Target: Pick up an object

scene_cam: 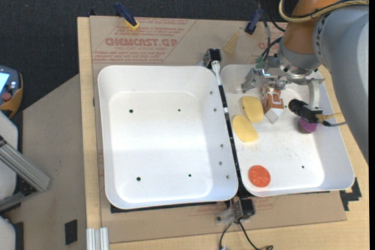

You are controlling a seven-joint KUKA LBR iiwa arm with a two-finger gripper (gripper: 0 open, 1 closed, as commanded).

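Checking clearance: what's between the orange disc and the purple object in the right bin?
Bare white bin floor between the orange disc and the purple object, in the camera view.

Both white bins (158, 126) look like smooth, slightly glossy moulded plastic. The bench board (146, 38) beneath is matt brown cardboard with printed lettering. The two yellow pieces (249, 119) seem soft and matt; the orange disc (259, 175) looks smooth.

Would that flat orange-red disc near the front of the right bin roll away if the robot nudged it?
Probably not: the orange-red disc seems to lie flat on the right bin floor, so a nudge would likely slide it. Its low profile may leave the gripper little edge to pinch. It looks small, so probably light.
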